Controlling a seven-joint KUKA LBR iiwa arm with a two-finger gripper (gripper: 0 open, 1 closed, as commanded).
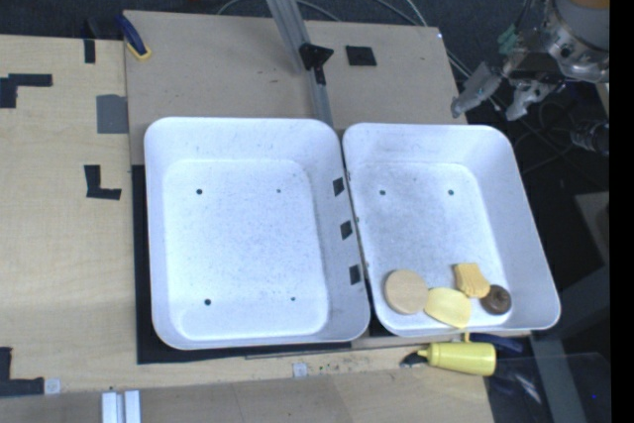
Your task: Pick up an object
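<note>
**Tool spread above the right bin's far corner, objects at its near edge**

At the upper right of the frame the arm's tool [497, 96] hangs over the dark area just beyond the right bin [515, 173], its two fingers spread apart with nothing between them. Four small objects lie together in that bin's lower right corner: a tan round disc [405, 291], a pale yellow piece [448, 306] touching it, an orange-yellow block [472, 278] and a dark brown ring [496, 300]. The left bin [158, 213] sits alongside on the desk [59, 213].
</note>
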